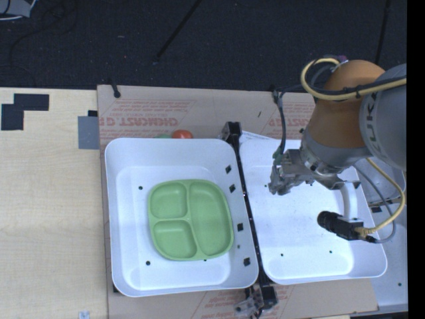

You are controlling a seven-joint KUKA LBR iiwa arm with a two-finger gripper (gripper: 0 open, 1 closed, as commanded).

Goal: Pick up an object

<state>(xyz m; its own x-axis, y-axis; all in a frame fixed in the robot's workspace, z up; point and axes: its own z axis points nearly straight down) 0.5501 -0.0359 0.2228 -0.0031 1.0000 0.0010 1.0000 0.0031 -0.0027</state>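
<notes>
The only clear thing to pick is the green divided plate (190, 219). It lies flat in the middle of the left bin (126, 171), with three compartments, and nothing is visible in them. A small red object (182, 135) sits just behind the far rim of that bin, outside it, on the cardboard (153, 115). Beside it there is a bit of green, too small to identify.

The gripper (282, 181) is over the right bin (312, 271), near its far left part, close to the divider where the two bins meet. It is well apart from the plate. I cannot tell how far it is open, because the wrist and the cables cover it; nothing is seen in it.

In my judgement the main risk is a grasp on nothing: the white floor of the right bin under the gripper looks bare, so closing there would catch no object. If the arm goes to the plate, the plate is wide, flat and low, so the gripper may slide off its rim or only push it against the bin wall. The black clips (234, 189) on the divider could also catch the gripper when it crosses.
</notes>
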